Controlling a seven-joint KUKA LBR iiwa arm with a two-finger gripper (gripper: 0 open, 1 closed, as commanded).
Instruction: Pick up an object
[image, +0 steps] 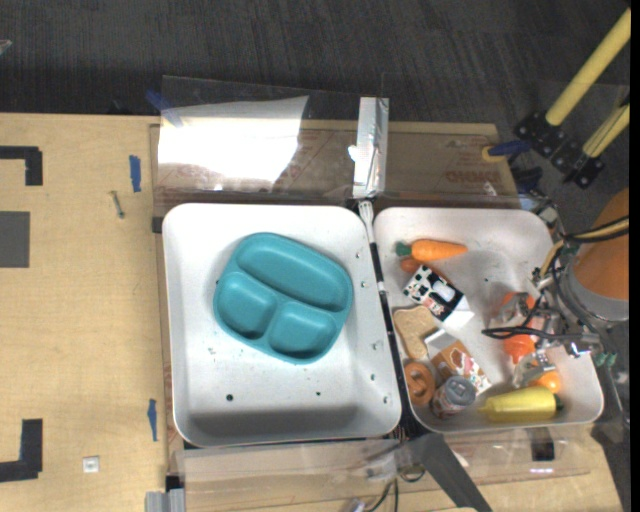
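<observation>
Gripper (528, 345) low in right bin (480, 228) near small orange piece (519, 347) — jaw state can't tell; centre over one item, avoid the yellow toy (519, 403).

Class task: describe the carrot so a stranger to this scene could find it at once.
Start at the right white bin, the one crowded with toy food. Look along its far edge, left of centre: the carrot lies on its side there, the only long orange piece with a green tip.

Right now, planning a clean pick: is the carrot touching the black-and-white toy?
Apart. The camera view shows bare white bin floor between the carrot and the black-and-white toy.
</observation>
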